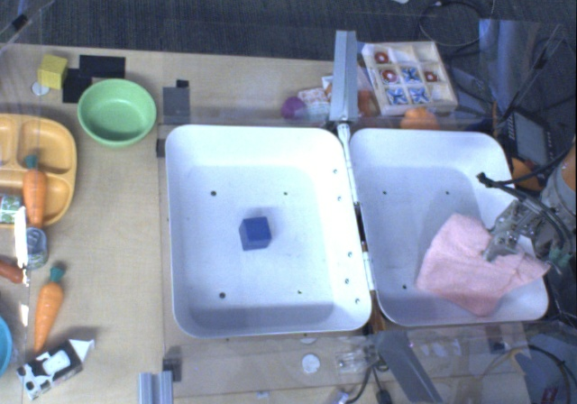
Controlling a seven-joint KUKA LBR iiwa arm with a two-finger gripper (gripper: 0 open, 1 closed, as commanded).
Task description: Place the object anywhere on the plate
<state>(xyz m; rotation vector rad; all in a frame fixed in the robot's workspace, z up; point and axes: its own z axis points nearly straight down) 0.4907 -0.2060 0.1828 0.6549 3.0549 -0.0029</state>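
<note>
In the left of two shallow white bins (pixel 207 303) sitting side by side on a pale wooden bench (pixel 108 258), a small blue cube (pixel 255 232) rests on the bin floor, a little left of the bin's middle and well apart from every wall; the cube is about as wide as it is long, so it has no clear long axis, and its edges sit slightly turned against the bin's walls; the right bin (pixel 406 177) holds a pink cloth (pixel 469 269) spread in a loose crumpled sheet over its lower right corner, its longer side running from the lower left up toward the right wall; the gripper (pixel 501 240) reaches in from the right edge of the view and sits at the cloth's upper right edge, with grey metal parts and black cables behind it; whether its fingers are spread or closed, and whether it has hold of the cloth, cannot be told from this angle; the cube and the gripper are well apart, in different bins; outside the bins, on the bench to the left, stand a green bowl (pixel 116 111), a yellow divided plate (pixel 45 150) with a toy carrot (pixel 34 197) lying on it, and a second toy carrot (pixel 48 300) lower down; behind the bins lies a board with red and blue marks (pixel 407 78).
</note>
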